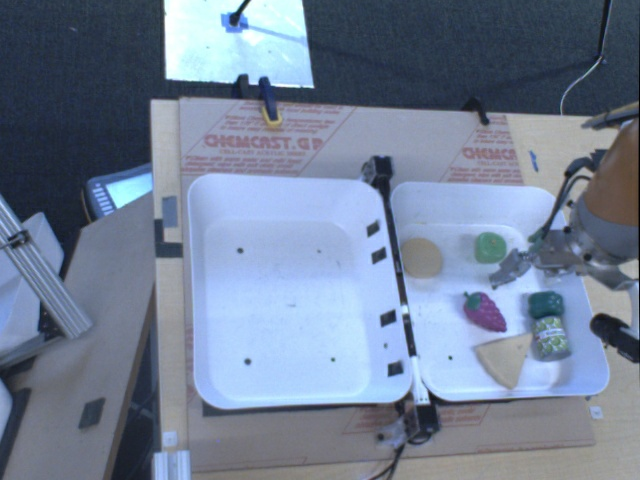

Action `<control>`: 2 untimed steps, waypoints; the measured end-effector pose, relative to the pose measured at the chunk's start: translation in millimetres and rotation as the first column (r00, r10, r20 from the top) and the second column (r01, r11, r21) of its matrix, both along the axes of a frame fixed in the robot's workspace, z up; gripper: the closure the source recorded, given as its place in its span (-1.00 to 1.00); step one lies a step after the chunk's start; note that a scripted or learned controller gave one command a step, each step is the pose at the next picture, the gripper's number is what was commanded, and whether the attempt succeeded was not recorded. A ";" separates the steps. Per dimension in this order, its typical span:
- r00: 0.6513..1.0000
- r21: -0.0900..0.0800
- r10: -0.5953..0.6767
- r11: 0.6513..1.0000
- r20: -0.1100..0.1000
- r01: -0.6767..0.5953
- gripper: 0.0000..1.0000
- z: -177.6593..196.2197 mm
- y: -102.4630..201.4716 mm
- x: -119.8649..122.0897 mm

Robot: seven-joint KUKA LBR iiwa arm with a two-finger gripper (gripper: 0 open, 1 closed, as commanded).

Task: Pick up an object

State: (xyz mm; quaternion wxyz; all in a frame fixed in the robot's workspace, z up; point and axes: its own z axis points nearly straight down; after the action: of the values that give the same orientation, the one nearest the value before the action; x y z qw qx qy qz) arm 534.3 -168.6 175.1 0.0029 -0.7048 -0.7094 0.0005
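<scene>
Approach step: the gripper (512, 268) hovers in the right bin (455, 200), fingers spread and holding nothing; next it must lower onto the purple fruit (485, 310).

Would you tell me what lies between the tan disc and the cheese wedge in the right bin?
In the camera view, the purple grapes lie between the tan disc and the cheese wedge.

A dark carpeted floor (80, 58) surrounds the wooden bench (165, 148), with a shiny metal sheet (240, 53) beyond.
</scene>
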 end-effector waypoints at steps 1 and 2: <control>1.000 -0.010 0.002 1.000 0.029 -0.002 -1.00 165.1 1.3 64.7; 1.000 -0.004 0.004 1.000 0.017 -0.004 -1.00 206.6 44.6 122.6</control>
State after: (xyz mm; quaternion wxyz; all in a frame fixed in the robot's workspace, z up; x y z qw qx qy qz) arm 657.0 -124.0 381.7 -0.0045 -0.7034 -0.7108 -0.0040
